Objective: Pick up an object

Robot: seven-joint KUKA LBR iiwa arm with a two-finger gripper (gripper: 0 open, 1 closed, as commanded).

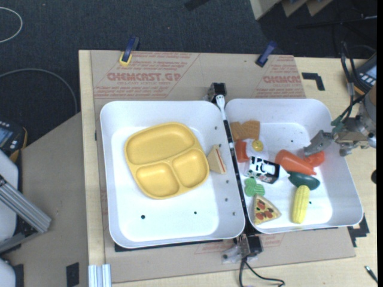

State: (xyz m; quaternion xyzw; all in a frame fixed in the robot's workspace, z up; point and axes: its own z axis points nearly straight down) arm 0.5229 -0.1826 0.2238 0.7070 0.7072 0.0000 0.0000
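Right bin (335, 121) | pincer (316, 149) touching orange carrot (297, 161), its right end | pincer state: cannot tell

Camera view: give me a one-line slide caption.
Hand over the right bin near an orange carrot; yellow divided plate in the left bin.

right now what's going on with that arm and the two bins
The arm's tool is low over the right bin, at the red-orange toy carrot near the bin's right side. Nothing looks lifted yet. Below the carrot lie a green piece, a corn cob, a pizza slice and other toy food. The left bin holds a yellow divided plate with a sandwich wedge beside it.
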